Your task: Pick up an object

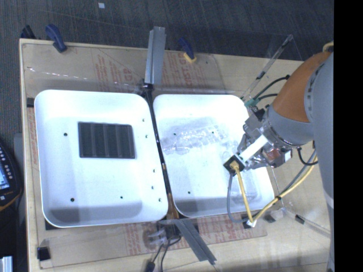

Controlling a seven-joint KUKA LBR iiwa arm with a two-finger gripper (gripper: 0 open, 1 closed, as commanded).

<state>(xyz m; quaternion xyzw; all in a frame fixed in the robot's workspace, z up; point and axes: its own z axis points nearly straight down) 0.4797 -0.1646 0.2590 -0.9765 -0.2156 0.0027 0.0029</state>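
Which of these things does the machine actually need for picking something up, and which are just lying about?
Belongs to the job:
the grey arm's claw, at the right white bin's edge
the dark ribbed rectangular slab in the left white bin

Just lying about:
two blue clamps on the bench's far edge
a grey metal bar beyond the bins

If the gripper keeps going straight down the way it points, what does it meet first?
The gripper would probably meet the bare floor of the right bin, near its right wall; depth is unclear. The clear wrapper lies apart.
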